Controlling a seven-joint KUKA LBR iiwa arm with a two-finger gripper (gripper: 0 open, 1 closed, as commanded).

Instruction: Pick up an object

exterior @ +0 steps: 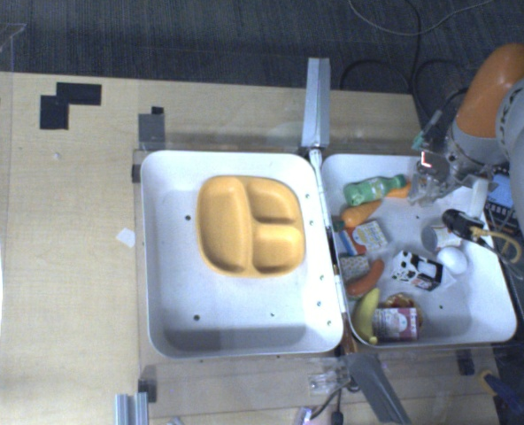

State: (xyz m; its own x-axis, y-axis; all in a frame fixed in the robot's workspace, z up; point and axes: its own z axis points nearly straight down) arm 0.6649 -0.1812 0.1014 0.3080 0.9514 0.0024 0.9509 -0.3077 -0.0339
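Green bottle and carrot were noted at the far left of the right bin. The gripper was held just right of the bottle; its grasp state could not be told. Approach step judged; a descent onto one object was called for next

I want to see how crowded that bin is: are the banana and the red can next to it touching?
Touching. The camera view shows the banana lying right against the left side of the red can, no white bin floor between them.
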